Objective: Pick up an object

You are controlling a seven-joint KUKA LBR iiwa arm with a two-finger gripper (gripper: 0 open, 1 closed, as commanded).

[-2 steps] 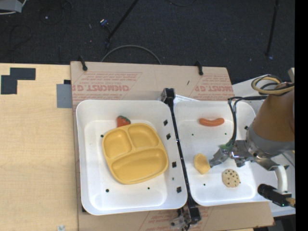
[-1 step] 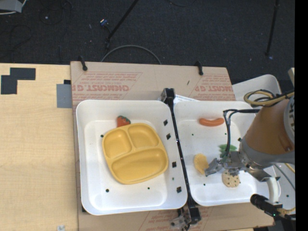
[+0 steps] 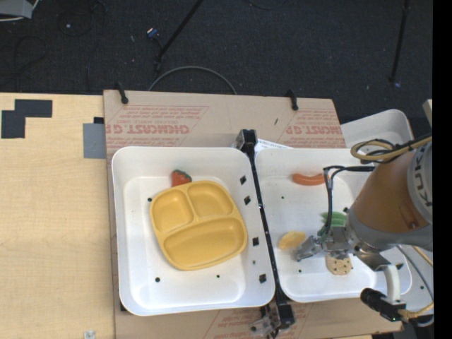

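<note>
My gripper hangs low over the right bin, reaching in from the right. A pale yellow food piece lies just left of it, touching or nearly touching its tip. Right below the gripper lies a round tan cookie. A green item shows partly behind the wrist. An orange sausage-shaped piece lies apart at the bin's far side. I see nothing held in the gripper.
The left bin holds a yellow divided plate with a red and green item against its far rim. A black divider separates the bins. The arm's orange band and cables cover the right bin's right side.
</note>
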